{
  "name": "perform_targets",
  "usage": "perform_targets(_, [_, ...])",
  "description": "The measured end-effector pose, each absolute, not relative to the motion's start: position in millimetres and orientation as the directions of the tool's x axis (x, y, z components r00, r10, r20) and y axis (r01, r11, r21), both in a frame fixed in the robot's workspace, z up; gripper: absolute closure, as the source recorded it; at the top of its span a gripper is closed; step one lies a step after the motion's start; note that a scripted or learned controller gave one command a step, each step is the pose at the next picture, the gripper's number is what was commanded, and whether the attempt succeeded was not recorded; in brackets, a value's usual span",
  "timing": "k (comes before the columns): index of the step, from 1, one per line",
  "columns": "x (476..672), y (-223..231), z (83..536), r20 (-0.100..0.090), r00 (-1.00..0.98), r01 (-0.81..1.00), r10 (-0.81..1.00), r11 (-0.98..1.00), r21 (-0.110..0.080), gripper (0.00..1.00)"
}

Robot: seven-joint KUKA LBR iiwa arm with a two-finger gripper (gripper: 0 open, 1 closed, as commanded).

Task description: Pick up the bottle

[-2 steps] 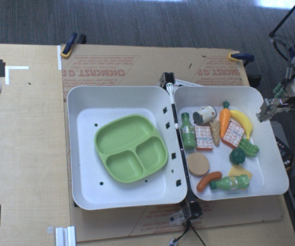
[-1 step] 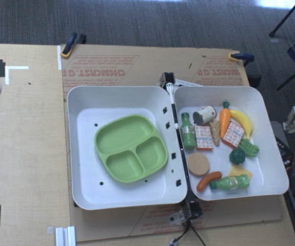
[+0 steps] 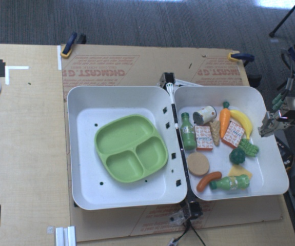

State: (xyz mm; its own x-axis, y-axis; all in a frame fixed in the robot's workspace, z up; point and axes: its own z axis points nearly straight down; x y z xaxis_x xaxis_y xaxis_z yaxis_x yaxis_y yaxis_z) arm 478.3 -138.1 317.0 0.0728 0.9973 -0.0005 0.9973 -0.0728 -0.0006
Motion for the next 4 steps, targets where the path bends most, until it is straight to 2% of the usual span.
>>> perform_targets(1, [478.4, -194.8, 334.9, -0.003, 0.026, 1.0, 1.0, -0.026, 0.002, 1.0])
perform_targets(2, [478.2, -89.1, 304.7, -0.001, 0.046, 0.999, 0.999, -0.046, -0.001, 1.0])
perform_targets(3, [478.4, -172.2, 368.4, -0.002, 0.022, 1.0, 1.0, -0.022, 0.002, 1.0])
perform_targets(4, [478.3, -62.7, 310.4, -0.001, 0.029, 1.0, 1.0, -0.029, 0.001, 1.0])
